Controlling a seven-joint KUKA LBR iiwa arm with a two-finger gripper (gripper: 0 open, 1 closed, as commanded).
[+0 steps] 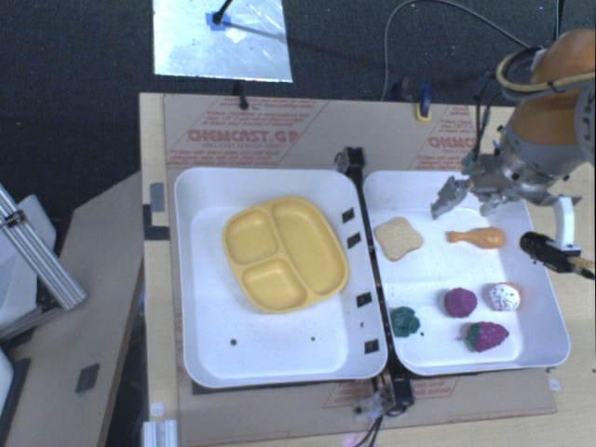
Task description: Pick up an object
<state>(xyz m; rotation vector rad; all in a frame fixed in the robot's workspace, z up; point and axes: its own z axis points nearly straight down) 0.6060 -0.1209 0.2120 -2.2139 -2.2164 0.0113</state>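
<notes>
Reaching: the task is at its start, nothing lifted yet.
Near edge, right bin (pixel 557 343): a green lump (pixel 404 320), purple piece (pixel 459 302), magenta berry (pixel 487 335) and speckled white ball (pixel 504 296) lie apart.
Middle: a bread slice (pixel 399 238) and drumstick (pixel 478 238) rest on the floor.
Left bin (pixel 200 343): yellow divided tray (pixel 282 252).
Far: the end effector (pixel 470 194) hovers over the right bin's back, fingers seemingly spread, gripping nothing.
Remaining: choose, descend, close, lift.
Table (pixel 149 138): cardboard-lined.
</notes>
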